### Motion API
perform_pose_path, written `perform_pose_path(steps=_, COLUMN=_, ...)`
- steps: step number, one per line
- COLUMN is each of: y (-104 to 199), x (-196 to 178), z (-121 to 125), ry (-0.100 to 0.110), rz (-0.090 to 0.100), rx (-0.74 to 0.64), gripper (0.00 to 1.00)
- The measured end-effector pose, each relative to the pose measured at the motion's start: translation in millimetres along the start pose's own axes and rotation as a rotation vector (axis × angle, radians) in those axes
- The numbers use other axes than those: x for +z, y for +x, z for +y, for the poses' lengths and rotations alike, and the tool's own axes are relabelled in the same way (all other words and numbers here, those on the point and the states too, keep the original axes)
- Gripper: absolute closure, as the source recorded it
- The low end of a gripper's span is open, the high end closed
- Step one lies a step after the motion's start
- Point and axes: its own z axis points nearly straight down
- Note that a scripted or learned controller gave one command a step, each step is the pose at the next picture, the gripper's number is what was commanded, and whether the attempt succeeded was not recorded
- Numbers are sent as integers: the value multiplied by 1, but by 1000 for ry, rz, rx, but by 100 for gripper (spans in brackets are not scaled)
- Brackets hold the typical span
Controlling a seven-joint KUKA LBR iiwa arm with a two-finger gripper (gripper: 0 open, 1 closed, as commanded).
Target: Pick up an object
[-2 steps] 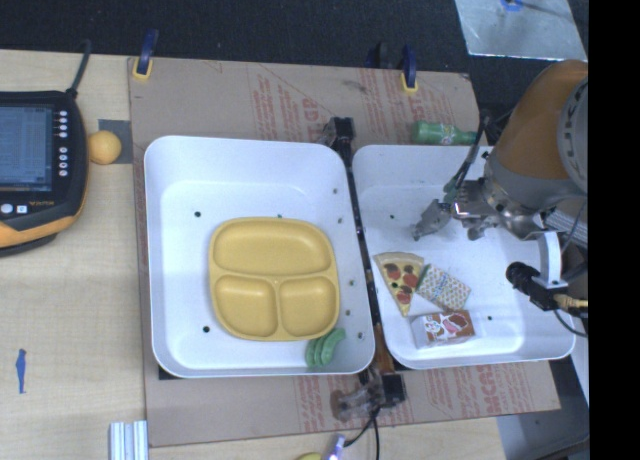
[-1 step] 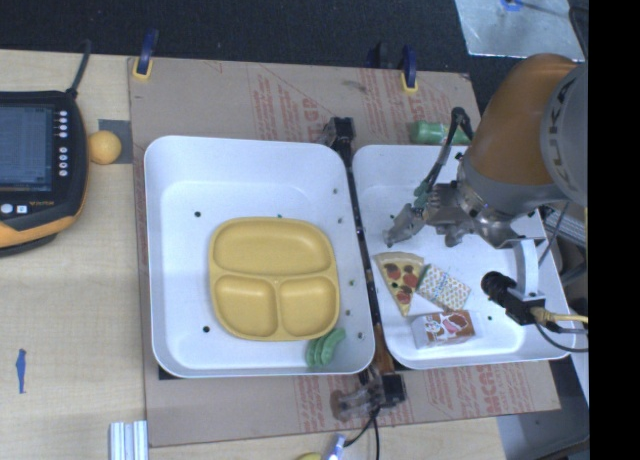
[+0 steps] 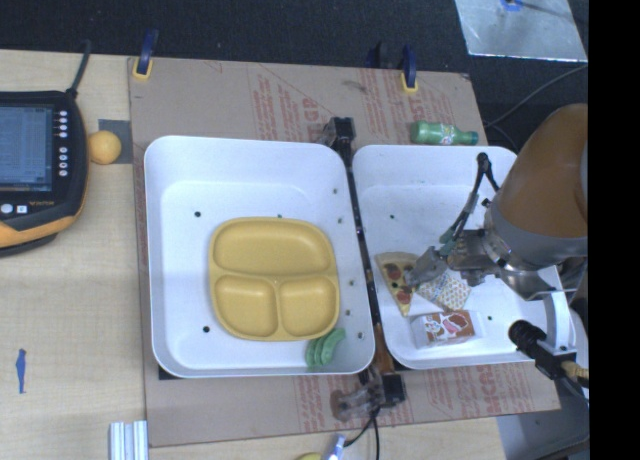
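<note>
- The gripper (image 3: 432,266) hangs low in the right bin (image 3: 420,173), just above the pizza-slice toy (image 3: 397,279) near that bin's left wall.
- Whether it is spread or pinching cannot be told.
- Judged step: closing in; next, a firm grasp, then lift.
- A small printed card (image 3: 444,327) lies by the front edge.

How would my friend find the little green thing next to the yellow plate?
Look in the left white bin, which holds a big yellow divided plate. At the plate's lower right corner, near the bin's front edge, lies the small green toy, the only green thing in that bin.
</note>
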Motion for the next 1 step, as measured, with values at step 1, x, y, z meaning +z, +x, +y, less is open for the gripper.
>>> perform_pose_path(steps=1, y=-105, x=69, z=66, ry=0, rz=1, rx=4, gripper=0)
